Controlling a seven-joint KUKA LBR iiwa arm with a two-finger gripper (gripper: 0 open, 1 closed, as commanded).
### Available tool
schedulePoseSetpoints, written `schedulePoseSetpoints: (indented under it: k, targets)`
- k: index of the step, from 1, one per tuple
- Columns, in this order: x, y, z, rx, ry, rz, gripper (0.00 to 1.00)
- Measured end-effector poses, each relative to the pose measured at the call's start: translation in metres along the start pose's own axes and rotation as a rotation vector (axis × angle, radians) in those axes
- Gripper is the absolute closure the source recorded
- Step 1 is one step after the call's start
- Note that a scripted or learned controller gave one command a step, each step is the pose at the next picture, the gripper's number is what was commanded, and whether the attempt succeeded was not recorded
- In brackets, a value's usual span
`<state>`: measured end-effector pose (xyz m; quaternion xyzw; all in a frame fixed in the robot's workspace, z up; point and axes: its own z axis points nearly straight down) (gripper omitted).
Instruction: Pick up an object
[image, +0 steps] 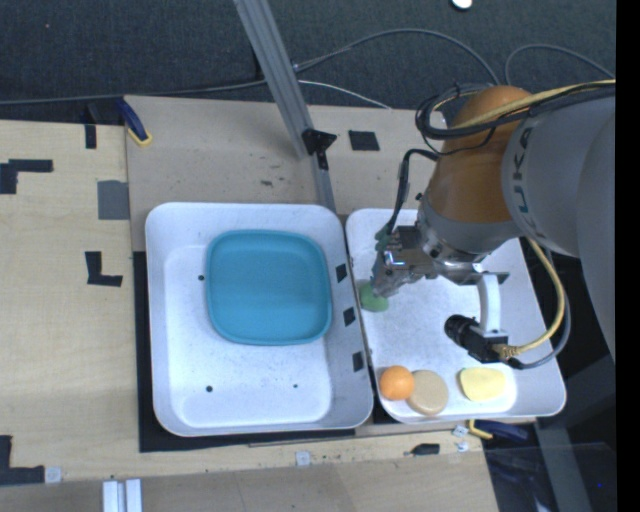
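Over the right bin (530, 400), near its left wall: pincer (383, 285) lowered onto a small green object (374, 298), tips touching or just above it. Cannot tell whether wide, narrow, or closed on anything. Judged as the reaching or closing stage: nothing lifted yet, grip and raise both left to do. Along the same bin's near edge: an orange ball (397, 382), a tan round piece (430, 391), a yellow piece (484, 383), all untouched. Left bin (170, 300): a blue plate (268, 286). Partial lettering on the grey arm (560, 170), too cropped to read.
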<state>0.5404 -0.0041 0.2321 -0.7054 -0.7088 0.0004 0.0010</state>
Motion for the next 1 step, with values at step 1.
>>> schedulePoseSetpoints:
  k: [1]
  targets:
    - [0.0477,0.0062,0.0108,0.000,0.000,0.001,1.00]
